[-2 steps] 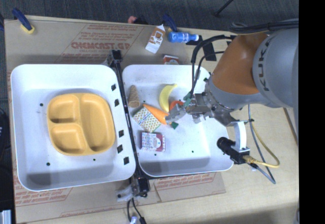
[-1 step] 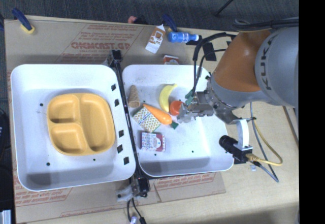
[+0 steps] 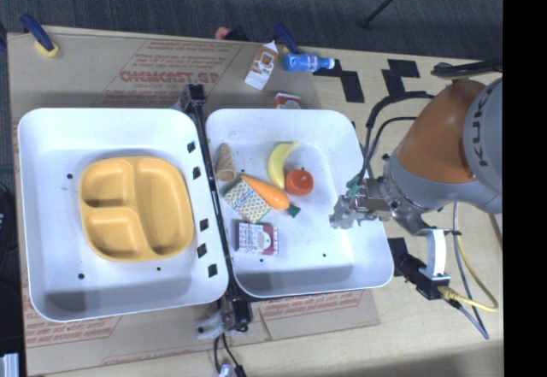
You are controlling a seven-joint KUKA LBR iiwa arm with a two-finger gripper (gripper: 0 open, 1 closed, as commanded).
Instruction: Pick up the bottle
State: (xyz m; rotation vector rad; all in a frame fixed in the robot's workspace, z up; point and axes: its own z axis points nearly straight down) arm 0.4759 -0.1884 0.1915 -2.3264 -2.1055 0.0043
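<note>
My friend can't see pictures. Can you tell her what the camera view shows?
A robot arm reaches from the right, its end effector over the right white bin, which holds a banana, carrot and snack packets. The left bin holds a yellow tray; a blue bottle lies outside behind the bins.

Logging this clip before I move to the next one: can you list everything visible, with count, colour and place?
Shallow bins: 2, white, side by side on bench.
Divided plastic plate: 1, yellow, left bin.
Banana: 1, yellow, right bin.
Carrot: 1, orange, right bin.
Round tomato-like toy: 1, red-orange, beside banana.
Cone: 1, tan, right bin's left side.
Small cartons: 2, patterned, right bin.
Plastic bottle: 1, blue, bench behind right bin.
Gripper: 1, grey, right bin's right edge.
</note>
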